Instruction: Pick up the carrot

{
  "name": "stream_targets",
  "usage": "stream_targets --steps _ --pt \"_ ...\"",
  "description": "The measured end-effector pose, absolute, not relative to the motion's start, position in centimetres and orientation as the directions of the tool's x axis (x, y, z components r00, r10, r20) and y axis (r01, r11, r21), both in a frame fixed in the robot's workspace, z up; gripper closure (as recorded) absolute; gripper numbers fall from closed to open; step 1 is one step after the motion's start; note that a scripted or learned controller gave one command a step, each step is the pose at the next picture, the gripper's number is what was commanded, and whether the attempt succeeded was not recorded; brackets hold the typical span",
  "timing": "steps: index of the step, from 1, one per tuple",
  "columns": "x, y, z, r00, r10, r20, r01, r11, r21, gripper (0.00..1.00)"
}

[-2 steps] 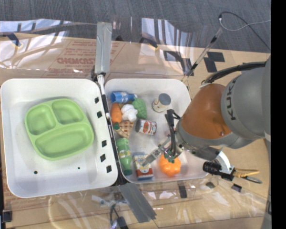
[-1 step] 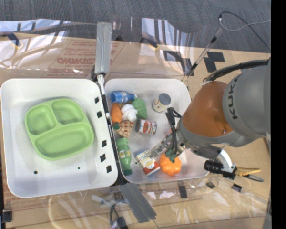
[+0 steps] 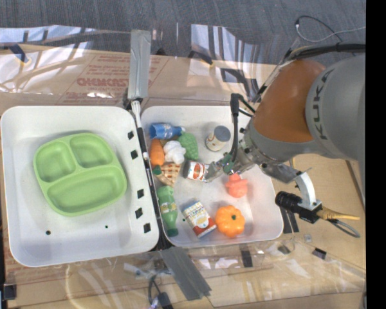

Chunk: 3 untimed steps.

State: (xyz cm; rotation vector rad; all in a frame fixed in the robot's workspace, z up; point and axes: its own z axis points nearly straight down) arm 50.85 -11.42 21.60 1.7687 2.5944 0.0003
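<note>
I see the tool (image 3: 220,168) low in the right bin (image 3: 270,227). Its grip state I cannot tell. The carrot (image 3: 156,153) lies apart by the left wall.

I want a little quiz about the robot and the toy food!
1. True or false: the carrot lies in the same bin as the green plate.
2. Which toy sits nearest the bin's front wall? A) pumpkin B) blue bottle C) grey cup
3. Fill in: the pincer hovers beside a small ____.

Key: 1 false. 2 A. 3 can.
</note>
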Motion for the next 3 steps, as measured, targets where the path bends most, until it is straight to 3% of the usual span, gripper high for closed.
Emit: stream_targets --steps 1,2,3 --pt "47.6 -1.7 20.1 -0.461 0.887 0.002 0.887 0.461 -0.004 1.00" --pt "49.8 -2.9 26.7 -0.572 0.820 -0.001 0.820 0.572 0.000 1.00" --pt "48.2 3.5 19.6 -0.748 0.664 0.003 0.664 0.748 -0.003 1.00"
